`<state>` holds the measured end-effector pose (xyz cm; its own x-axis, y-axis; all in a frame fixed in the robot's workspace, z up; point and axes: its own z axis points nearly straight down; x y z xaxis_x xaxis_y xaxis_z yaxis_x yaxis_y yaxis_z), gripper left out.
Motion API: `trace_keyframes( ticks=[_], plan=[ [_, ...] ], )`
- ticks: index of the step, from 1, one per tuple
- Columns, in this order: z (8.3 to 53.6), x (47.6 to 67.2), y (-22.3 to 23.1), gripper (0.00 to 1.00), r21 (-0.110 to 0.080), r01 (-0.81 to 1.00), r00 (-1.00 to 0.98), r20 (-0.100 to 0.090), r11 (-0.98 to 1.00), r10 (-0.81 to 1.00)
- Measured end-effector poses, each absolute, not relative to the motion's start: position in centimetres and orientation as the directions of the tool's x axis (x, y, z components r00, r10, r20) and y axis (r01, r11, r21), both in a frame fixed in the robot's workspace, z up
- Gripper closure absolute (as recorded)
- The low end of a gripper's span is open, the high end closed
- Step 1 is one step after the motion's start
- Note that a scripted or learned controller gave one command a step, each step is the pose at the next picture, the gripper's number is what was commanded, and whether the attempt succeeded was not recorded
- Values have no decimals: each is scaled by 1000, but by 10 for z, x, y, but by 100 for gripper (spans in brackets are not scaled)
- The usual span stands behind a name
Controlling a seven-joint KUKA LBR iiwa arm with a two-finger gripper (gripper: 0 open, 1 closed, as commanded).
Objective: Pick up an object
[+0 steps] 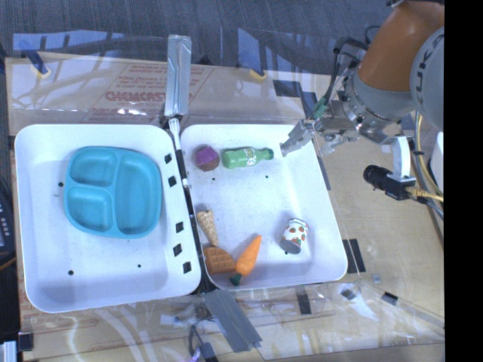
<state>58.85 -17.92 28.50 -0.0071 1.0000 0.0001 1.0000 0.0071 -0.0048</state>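
Right bin (321, 202), contents: green bottle (247, 157) at the far wall, purple ball (207, 157) just left of it; cone (207, 226), waffle (219, 259), carrot (248, 254) at the near-left corner; small white figure (295, 234) near-right. Gripper (296, 143) just right of the bottle, at the bin's far-right corner; finger state cannot be told. Nothing lifted; grasp and lift judged outstanding.

Plate (113, 191) in left bin (38, 277) — bottle (247, 157) in right

Grey carpet floor (113, 2) — pale wooden bench (392, 240).
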Motion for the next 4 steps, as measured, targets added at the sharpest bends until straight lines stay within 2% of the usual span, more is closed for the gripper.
trace_keyframes(
  ticks=[1,2,3,4],
  plan=[
    [123,549,-169,0,-8,992,-126,3,126,992],
    [92,478,-193,0,-3,977,-215,2,215,977],
    [93,477,-210,0,0,843,-538,0,538,843],
    [104,479,-210,100,2,841,-542,-3,542,841]
  ],
)
